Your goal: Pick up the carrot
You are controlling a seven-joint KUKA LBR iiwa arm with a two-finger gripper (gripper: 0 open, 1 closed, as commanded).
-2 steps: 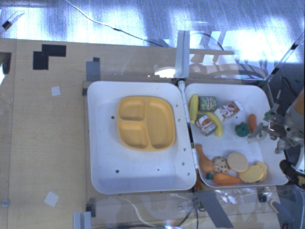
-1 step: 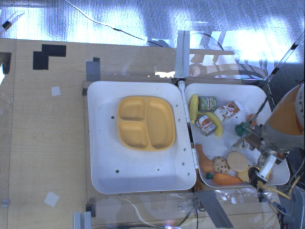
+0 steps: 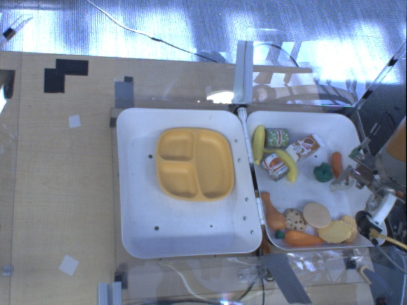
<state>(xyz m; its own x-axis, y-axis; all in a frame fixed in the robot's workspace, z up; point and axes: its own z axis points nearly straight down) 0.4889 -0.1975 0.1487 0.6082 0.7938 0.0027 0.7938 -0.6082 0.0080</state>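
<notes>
End effector (image 3: 351,178) beside carrot (image 3: 336,164), broccoli (image 3: 324,173) adjacent

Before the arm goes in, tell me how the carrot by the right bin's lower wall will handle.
The carrot looks like a smooth, tapered plastic toy: probably stiff and light, perhaps slippery. Lying on its side, it could roll if nudged, though the bin wall hems it.

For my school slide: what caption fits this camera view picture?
Robot arm waits at the right bin of toy food, carrot untouched; yellow tray sits in the left bin.

Bright, bluish overhead light; glare patches along the top; mild softness.
</notes>
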